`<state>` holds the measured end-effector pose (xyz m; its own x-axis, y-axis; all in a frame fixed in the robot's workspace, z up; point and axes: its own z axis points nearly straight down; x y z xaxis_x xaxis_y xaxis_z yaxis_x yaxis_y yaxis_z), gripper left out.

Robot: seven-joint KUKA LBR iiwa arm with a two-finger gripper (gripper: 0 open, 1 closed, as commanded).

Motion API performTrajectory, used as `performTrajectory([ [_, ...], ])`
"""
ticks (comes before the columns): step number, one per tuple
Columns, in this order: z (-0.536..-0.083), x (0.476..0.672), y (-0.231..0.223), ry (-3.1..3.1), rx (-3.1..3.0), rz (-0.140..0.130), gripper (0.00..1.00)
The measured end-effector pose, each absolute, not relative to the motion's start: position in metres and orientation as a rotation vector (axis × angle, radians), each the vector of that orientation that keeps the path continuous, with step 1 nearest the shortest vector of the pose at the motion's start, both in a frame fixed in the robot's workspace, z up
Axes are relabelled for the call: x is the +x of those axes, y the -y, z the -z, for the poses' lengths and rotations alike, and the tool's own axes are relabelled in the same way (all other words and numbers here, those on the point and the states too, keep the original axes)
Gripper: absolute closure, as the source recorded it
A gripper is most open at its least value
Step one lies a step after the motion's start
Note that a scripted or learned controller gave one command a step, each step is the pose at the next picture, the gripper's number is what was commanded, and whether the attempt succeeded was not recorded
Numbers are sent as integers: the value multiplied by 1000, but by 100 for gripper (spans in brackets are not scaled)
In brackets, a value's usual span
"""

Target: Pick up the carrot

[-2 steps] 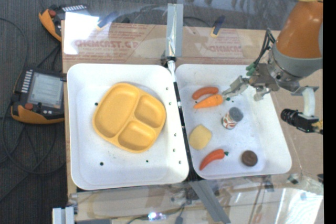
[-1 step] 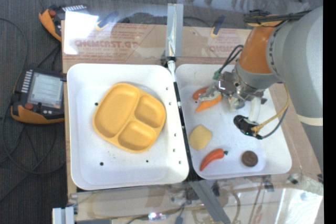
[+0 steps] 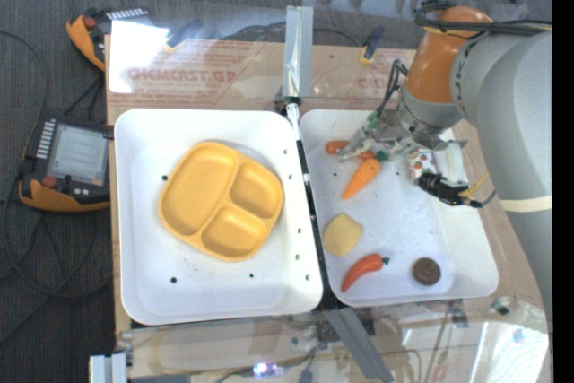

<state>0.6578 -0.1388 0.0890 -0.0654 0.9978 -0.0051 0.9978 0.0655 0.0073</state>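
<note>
The orange carrot [image 3: 360,177] lies in the right bin [image 3: 466,233], near its far left part, with its green stem end pointing up toward the gripper. My gripper [image 3: 375,142] hangs low right over that stem end, at or just above it. The grey arm with its orange band [image 3: 439,67] comes in from the upper right. From this angle I cannot see whether the carrot is between the jaws.
The right bin also holds a small red piece [image 3: 336,147], a pale yellow lump [image 3: 342,234], a red chili pepper [image 3: 362,270], a brown disc [image 3: 427,271] and a white spotted item [image 3: 421,162]. A yellow divided plate [image 3: 222,199] sits in the left bin [image 3: 143,274].
</note>
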Motion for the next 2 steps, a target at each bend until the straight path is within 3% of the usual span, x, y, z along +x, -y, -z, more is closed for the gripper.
performTrajectory([
  [1, -99, 659, 139, -2286, 2136, -2, 100],
  [2, -182, 559, 78, -1962, 2458, 3, 100],
])
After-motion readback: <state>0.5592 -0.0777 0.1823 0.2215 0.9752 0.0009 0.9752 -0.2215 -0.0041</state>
